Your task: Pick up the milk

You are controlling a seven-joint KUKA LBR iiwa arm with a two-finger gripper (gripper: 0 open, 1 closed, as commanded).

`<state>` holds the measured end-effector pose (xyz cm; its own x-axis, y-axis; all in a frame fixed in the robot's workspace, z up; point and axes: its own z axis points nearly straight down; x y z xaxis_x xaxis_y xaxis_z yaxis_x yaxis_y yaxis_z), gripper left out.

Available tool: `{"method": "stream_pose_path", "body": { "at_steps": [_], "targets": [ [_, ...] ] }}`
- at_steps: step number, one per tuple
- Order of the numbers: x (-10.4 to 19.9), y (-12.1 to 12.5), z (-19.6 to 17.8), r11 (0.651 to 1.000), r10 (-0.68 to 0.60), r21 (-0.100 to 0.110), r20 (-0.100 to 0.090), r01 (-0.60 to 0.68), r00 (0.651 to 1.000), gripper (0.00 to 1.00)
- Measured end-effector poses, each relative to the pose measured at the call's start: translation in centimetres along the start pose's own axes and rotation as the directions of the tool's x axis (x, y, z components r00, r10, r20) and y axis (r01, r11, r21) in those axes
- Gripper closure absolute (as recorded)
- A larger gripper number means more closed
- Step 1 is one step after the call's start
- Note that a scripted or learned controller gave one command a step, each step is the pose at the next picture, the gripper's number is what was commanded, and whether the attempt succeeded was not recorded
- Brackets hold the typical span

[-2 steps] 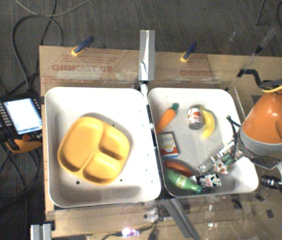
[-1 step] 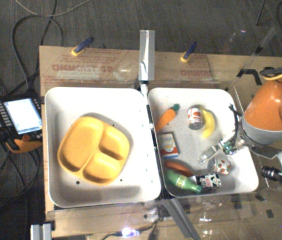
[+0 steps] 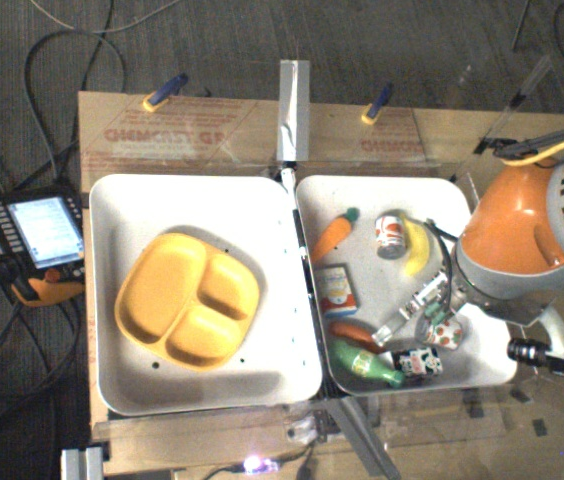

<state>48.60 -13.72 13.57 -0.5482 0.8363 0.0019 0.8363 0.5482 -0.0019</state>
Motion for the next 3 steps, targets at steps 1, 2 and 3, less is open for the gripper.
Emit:
{"method": "stream_pose_path", "body": {
  "at_steps": [1, 2, 3],
  "targets": [
    [-1.3, -1.2, 0.8, 0.996, -0.093, 0.001, 0.001, 0.093, 0.996, 0.00],
    [0.1, 0.1, 2.4, 0.983, -0.184, -0.003, 0.014, 0.184, 0.983, 0.00],
    [0.3, 0.8, 2.8, 0.992, 0.129, 0.000, 0.000, -0.129, 0.992, 0.00]
  ]
}}
